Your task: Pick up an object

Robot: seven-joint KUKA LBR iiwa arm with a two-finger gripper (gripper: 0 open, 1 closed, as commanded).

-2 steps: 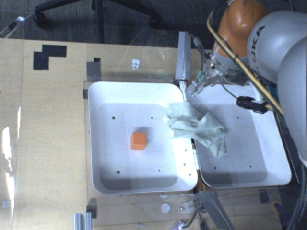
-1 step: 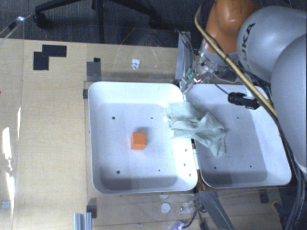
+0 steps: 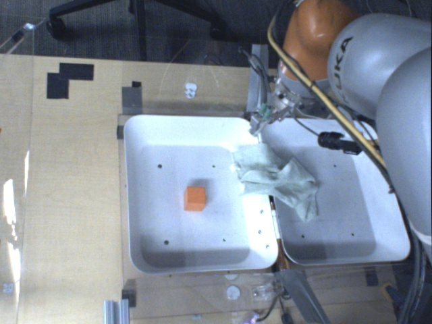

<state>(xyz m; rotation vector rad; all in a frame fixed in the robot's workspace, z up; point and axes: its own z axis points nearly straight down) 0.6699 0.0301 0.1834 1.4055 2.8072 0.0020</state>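
From my station I find the hand (image 3: 260, 121) at the far rim where the two bins meet, and I cannot tell its state at this resolution. Just below it a crumpled pale green cloth (image 3: 280, 181) lies draped across the divide between the left bin (image 3: 145, 248) and the right bin (image 3: 378, 248). An orange cube (image 3: 195, 198) sits apart on the left bin's floor.
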